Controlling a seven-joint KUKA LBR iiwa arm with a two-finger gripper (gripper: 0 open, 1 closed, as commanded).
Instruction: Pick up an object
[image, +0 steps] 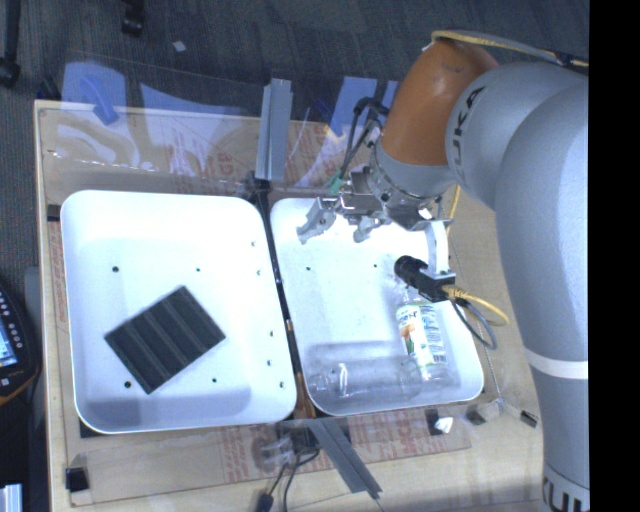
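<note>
Overhead, claw (336, 224) hangs open, holding nothing.

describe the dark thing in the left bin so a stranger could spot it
Take the left white bin. Lying flat toward its near left corner is a dark ridged rectangular pad, turned at a slant. It is opaque and nearly black, unlike the clear bottles in the right bin.

From my station I count two white bins: the left bin (80, 225) and the right bin (330, 300). I count one dark ridged panel (165, 338) in the left bin. In the right I count two clear bottles: labelled bottle (422, 335), plain bottle (365, 378).
</note>
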